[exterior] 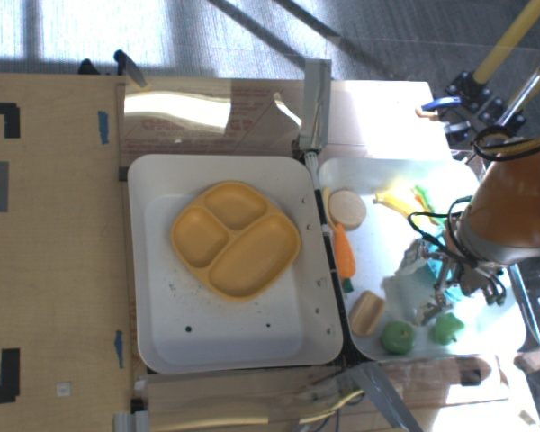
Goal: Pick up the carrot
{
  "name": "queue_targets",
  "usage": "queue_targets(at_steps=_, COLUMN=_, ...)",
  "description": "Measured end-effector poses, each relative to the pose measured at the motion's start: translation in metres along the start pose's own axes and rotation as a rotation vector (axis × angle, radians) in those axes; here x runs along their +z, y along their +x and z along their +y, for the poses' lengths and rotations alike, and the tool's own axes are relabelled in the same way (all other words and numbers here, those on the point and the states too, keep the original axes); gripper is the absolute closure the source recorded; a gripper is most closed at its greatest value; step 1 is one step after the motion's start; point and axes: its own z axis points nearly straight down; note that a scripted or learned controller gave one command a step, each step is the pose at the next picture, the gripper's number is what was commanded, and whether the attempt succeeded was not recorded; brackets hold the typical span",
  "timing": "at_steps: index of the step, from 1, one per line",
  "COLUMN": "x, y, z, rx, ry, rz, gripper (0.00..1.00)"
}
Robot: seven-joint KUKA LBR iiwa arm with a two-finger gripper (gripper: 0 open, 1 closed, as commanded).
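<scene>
Carrot [343, 252] lying against the left wall of the right bin [378, 174], just below a pale round disc [347, 208], above a tan bread-like piece [366, 312]. Gripper [445, 282] hanging well to the right of the carrot, above two green pieces [397, 337]. Jaws: cannot tell, blurred by clutter and glare. Risks, as a guess: fingers jamming on the bin wall beside the carrot, or nudging the disc. Yellow plate [236, 239] left of the carrot, in the other bin.
</scene>
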Motion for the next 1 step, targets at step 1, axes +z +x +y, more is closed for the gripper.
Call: queue_targets(at_steps=1, x=-0.1655, y=-0.0514, z=0.003, rx=0.043, ry=0.004, rz=-0.005, gripper=0.0)
